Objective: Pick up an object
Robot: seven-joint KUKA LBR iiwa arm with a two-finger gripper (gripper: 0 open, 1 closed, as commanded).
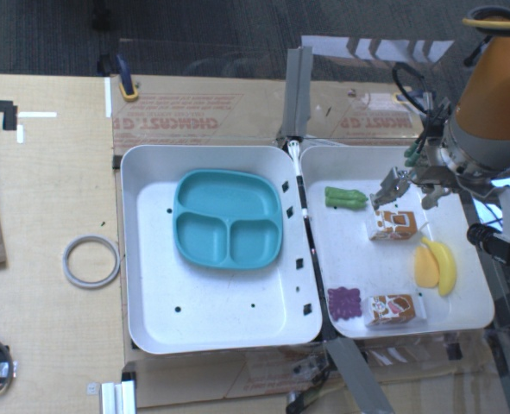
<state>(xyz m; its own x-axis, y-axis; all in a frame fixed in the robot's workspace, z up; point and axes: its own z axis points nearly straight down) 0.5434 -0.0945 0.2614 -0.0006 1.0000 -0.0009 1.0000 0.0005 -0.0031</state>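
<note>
The right bin (462, 317) holds a green pod-shaped toy (345, 198), a small brown-and-white box (394, 225), a yellow banana (436, 266), a purple grape bunch (344, 302) and a second small box (391, 309). My gripper (407, 195) hangs over the back of this bin, just above the first box and right of the green toy. Its fingers are spread open, and nothing sits between them.
The left bin (142, 317) holds a teal divided plate (229, 218). A grey ring (91, 260) lies on the wooden bench to the left of the bins. A grey divider post (294, 102) stands behind the gap between the bins.
</note>
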